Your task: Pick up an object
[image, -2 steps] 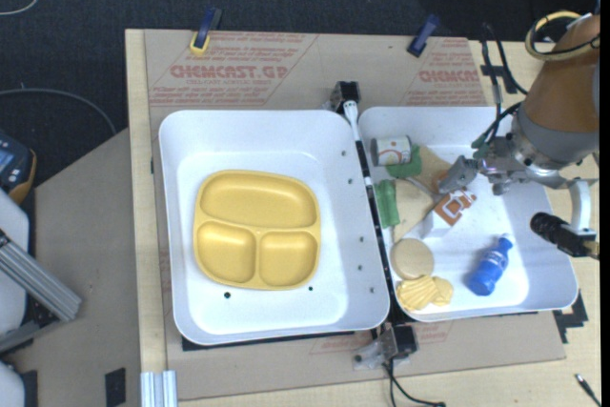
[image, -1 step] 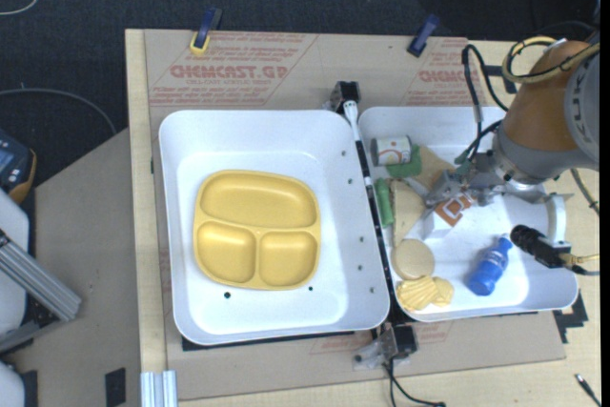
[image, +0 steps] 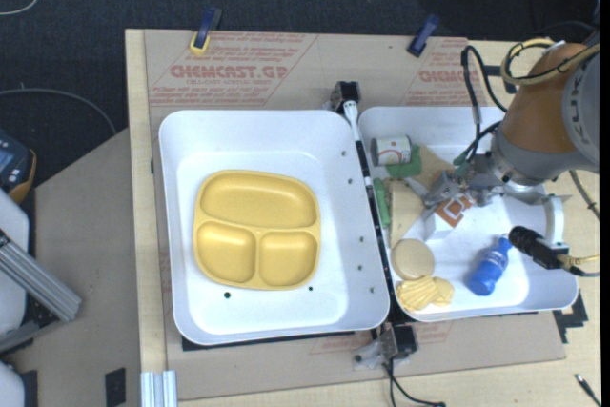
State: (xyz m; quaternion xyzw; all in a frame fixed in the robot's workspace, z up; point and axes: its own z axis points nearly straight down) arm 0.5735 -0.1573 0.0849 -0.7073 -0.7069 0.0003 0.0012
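A cluttered group of small objects is lying in the right-hand white bin (image: 434,119), which is where the jaws are working. The gripper (image: 448,200) is reaching down into the middle of that bin, hovering over or touching a small brown-and-white item (image: 451,213); whether the jaws are open, closed or holding anything cannot be told from this angle. Near the gripper, toward the front, a blue bottle (image: 489,267) is lying tilted on the bin floor. To its left a round beige disc (image: 414,256) is sitting just behind a yellow ridged piece (image: 425,293). At the far left of this bin a small white box (image: 392,149) is resting beside a green item (image: 408,168). The grey arm with its orange band (image: 534,114) is coming in from the right. The left bin (image: 191,138) is holding a yellow divided tray (image: 256,229). Both bins are sitting side by side on the desk (image: 276,67), a board printed with red lettering.
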